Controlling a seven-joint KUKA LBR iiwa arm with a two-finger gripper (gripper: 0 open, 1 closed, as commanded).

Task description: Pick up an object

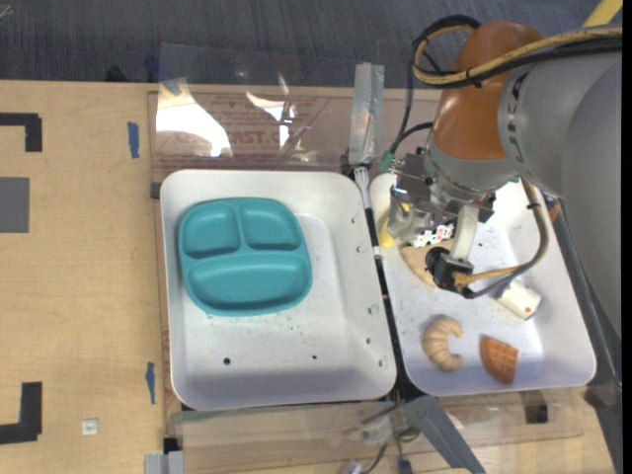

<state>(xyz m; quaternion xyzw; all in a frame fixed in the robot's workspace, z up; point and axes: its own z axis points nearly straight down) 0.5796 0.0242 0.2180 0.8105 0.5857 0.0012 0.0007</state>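
The right bin (568,349) holds a tan croissant-shaped piece (442,343) near its front, an orange-brown wedge (500,356) just right of it, and a small white block (518,301) further back. My gripper (432,242) hangs low over the bin's back left part, under the orange band of the arm. A pale tan object (418,266) and a small yellow bit (388,233) peek out beneath it. The gripper's body hides whatever lies directly below.
The left bin (336,354) bears a teal divided plate (244,255) in its back left half. A ridge between the bins (380,294) runs just left of the gripper. Cables (513,265) loop from the wrist over the right bin.
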